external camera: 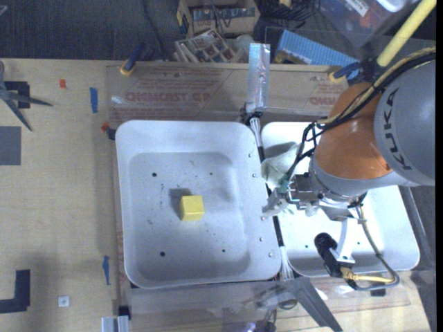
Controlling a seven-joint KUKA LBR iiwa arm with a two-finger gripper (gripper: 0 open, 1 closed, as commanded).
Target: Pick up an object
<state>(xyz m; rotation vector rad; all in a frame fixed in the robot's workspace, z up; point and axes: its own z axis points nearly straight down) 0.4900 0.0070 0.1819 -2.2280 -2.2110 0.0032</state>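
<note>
The grey arm carries the brand name "KUKA" in dark letters on its side. The cardboard sheet behind the bins has faint red print, possibly "OKINCRST", too blurred to read surely.

Even overhead light is seen. The right bin is washed out by glare toward four o'clock; a short shadow is cast at ten o'clock of the yellow block.

The arm ran off the right edge and covered much of the right bin, hiding whatever lay beneath it. The gripper sat under the wrist, too tangled with cables to read. Dark specks in the left bin were too small to identify.
</note>
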